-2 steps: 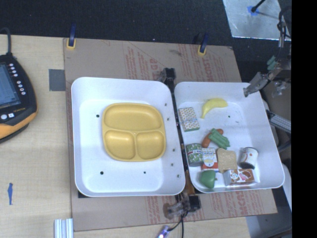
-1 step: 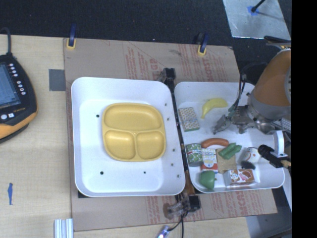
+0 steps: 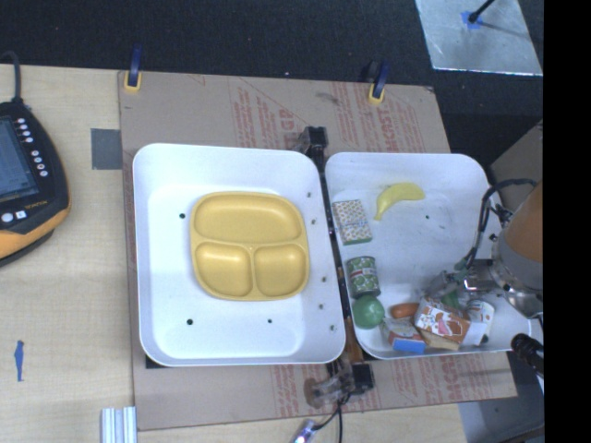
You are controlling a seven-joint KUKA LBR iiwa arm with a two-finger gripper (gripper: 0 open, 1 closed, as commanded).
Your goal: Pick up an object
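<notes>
- The grey arm with its orange band enters at the right edge of the camera view, over the right rim of the right shallow white bin.
- The two-finger gripper hangs low over the cluttered near-right part of that bin; whether it is spread or pressed together I cannot tell, since cables and dark hardware blur into the items below it.
- Just below the gripper, toward the near rim, lies a red-and-white printed packet, with a white wrapper end beside it on the arm's side.
- To the gripper's left, near the packet, lies a small orange-red sausage-shaped piece; a blue flat item rests against the near rim.
- Farther left of the gripper, by the bin's left wall, sit a round green ball-like fruit, a green-labelled small can above it, and a patterned pale square box higher still.
- Beyond the gripper, toward the far rim, lies a yellow banana-shaped toy, well apart from it.
- Well to the gripper's left, the left shallow white bin holds a yellow three-compartment plastic plate.
- Nothing is visibly caught by the gripper.
- At the far left edge of the bench sits a black-and-orange control pendant.
</notes>
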